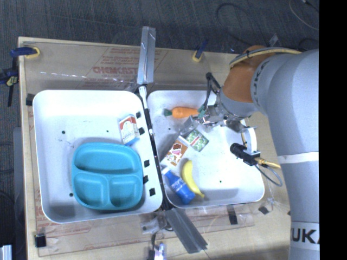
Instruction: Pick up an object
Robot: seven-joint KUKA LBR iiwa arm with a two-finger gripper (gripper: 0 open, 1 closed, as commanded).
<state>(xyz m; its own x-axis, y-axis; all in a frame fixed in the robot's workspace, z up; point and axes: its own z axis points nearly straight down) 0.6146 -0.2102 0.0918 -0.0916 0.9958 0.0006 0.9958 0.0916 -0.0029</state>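
We see two bins. Left bin (49,161): blue tray (108,176) at 6 o'clock, small carton (128,129) at 3, by the divider. Right bin (246,184): carrot (183,112) at 12, green packet (196,140) near centre, card (175,153) just below it, banana (190,179) and blue bottle (177,185) at 7. Gripper (209,117) is over the bin's 12 o'clock, just right of the carrot. We cannot tell its jaw state, and nothing visibly held.

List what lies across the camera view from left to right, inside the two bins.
Blue tray → small red and white carton → blue bottle → banana → gripper. The orange carrot and the snack packets overlap these in order, so they are left out.
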